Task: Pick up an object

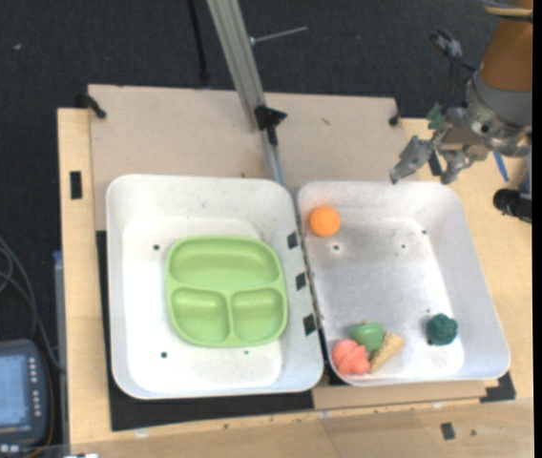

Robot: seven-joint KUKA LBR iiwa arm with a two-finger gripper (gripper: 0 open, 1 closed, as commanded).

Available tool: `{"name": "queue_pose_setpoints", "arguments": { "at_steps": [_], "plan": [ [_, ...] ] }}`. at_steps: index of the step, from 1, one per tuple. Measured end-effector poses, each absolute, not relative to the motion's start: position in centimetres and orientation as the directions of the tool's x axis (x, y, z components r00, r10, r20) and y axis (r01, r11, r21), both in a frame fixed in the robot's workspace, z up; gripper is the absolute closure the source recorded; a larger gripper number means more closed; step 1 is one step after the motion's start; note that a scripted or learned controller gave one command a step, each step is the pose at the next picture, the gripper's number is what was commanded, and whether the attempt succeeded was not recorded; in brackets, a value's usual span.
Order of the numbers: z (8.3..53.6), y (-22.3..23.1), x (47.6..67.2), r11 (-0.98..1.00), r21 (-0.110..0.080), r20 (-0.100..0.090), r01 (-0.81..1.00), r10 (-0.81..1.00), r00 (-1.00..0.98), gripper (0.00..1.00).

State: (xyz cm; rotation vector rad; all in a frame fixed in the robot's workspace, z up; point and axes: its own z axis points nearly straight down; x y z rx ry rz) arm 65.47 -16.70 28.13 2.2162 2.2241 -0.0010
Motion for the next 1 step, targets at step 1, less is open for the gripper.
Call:
{"name": "queue_pose_setpoints", "arguments": {
  "at_steps": [1],
  "plan": [
    [28.13,-16.72,65.47,0.005,0.000,-0.003,1.000,1.000,-0.005,0.00]
  ]
}}
